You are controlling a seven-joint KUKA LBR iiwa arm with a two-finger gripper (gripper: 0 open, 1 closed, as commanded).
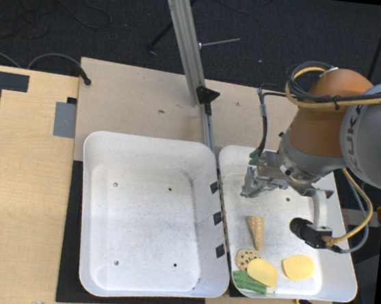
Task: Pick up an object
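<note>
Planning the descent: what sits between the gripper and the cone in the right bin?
In the camera view, bare white bin floor lies between the gripper and the cone; nothing else lies there.

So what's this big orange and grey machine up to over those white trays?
It's a robot arm meant to pick up an object. Its pincer hangs over the right bin, above a small cone, with nothing visibly in it. Near the bin's front lie two yellow pieces, a round cracker-like piece and something green.
</note>
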